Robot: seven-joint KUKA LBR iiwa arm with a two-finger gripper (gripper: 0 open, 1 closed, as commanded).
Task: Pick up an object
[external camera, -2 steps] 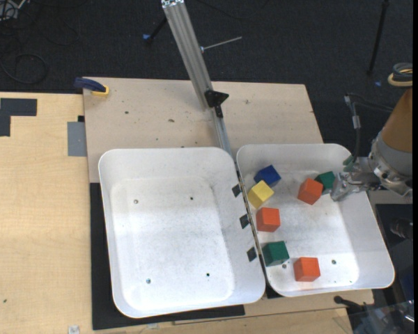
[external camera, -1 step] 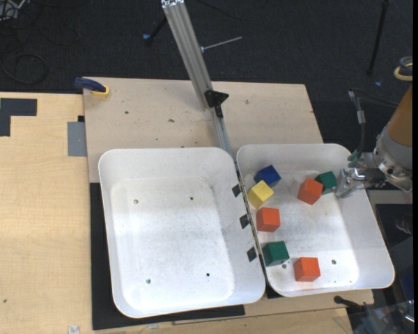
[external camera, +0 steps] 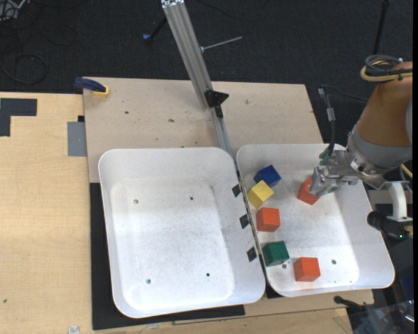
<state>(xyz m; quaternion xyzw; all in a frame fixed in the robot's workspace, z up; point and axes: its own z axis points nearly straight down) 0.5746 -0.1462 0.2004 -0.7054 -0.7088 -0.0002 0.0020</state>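
The right bin (external camera: 338, 232) holds several small cubes. A blue cube (external camera: 267, 174) and a yellow cube (external camera: 260, 193) touch near its left wall. Below them lie an orange-red cube (external camera: 268, 219), a green cube (external camera: 276, 252) and a second orange-red cube (external camera: 306, 268). A red cube (external camera: 306, 193) sits toward the bin's upper right. My gripper (external camera: 322, 184) is low over the bin, right against the red cube's upper right side and partly covering it. The arm reaches in from the right.
The left bin (external camera: 167, 221) sits beside the right one, with black clips (external camera: 244, 220) along the shared wall. A slanted aluminium beam (external camera: 188, 54) rises behind the bins. A blue and yellow clamp (external camera: 92, 85) lies at the bench's far left corner.
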